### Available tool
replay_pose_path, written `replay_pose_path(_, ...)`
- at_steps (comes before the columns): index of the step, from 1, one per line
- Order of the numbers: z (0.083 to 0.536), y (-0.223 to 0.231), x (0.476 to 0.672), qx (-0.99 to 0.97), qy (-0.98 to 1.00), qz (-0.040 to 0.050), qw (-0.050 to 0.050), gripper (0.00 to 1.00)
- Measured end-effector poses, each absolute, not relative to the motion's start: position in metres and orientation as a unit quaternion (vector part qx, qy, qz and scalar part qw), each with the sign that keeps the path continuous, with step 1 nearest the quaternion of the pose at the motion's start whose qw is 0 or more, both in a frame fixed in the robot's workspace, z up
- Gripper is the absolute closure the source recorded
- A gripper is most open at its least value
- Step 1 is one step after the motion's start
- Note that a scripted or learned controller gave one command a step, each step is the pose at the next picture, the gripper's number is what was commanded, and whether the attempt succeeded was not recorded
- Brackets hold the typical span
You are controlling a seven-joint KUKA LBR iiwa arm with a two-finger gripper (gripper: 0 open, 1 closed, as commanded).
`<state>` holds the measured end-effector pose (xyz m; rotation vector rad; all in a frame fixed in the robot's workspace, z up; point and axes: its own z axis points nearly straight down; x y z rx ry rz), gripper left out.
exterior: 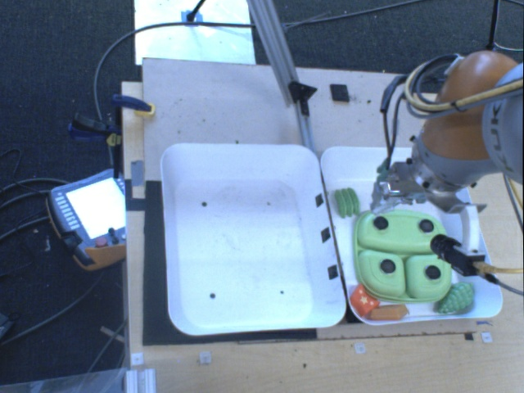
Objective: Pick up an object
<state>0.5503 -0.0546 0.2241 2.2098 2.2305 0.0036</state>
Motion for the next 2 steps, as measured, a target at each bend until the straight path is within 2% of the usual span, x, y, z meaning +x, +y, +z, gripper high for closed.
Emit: replay_pose_path(2, 0.211, 0.058, 0.591, 0.703, 0.711, 0.0018, 0.000, 1.00)
